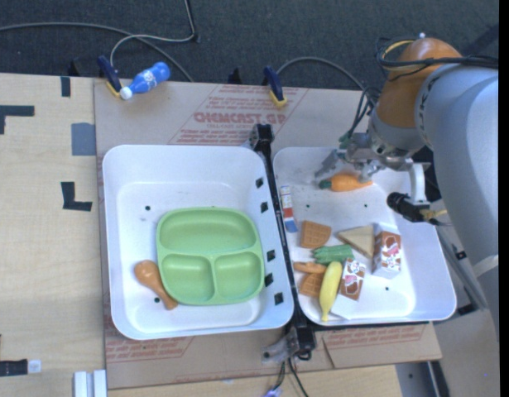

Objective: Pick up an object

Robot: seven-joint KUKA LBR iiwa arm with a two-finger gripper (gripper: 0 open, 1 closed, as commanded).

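**A:** Where is your gripper right now?

**B:** My gripper (347,165) is down in the right bin (428,304), toward its upper part, right of centre in the frame. My grey arm (465,139) comes in from the right edge, with the orange band (407,81) above the wrist.

**A:** Does it hold anything?

**B:** I cannot tell. The toy carrot (350,184) lies just under the fingertips, touching or nearly so, but how the gripper is set is too small and blurred to read.

**A:** What else is in that bin?

**B:** A cracker (314,235) left of centre, a wedge of sandwich (359,240) beside it, a small carton (388,253) to the right. Lower down, a banana (329,288), a green pod (333,255), a second small carton (352,278) and orange-brown pieces (309,278) lie crowded together. A slim tube (286,208) rests along the left wall.

**A:** And the left bin?

**B:** The left bin (122,180) holds a green divided plate (209,255) in its middle, with a toy drumstick (153,281) touching the plate's lower left edge.

**A:** Anything off the bins?

**B:** A blue bottle (146,78) lies on the cardboard (229,114) at upper left.
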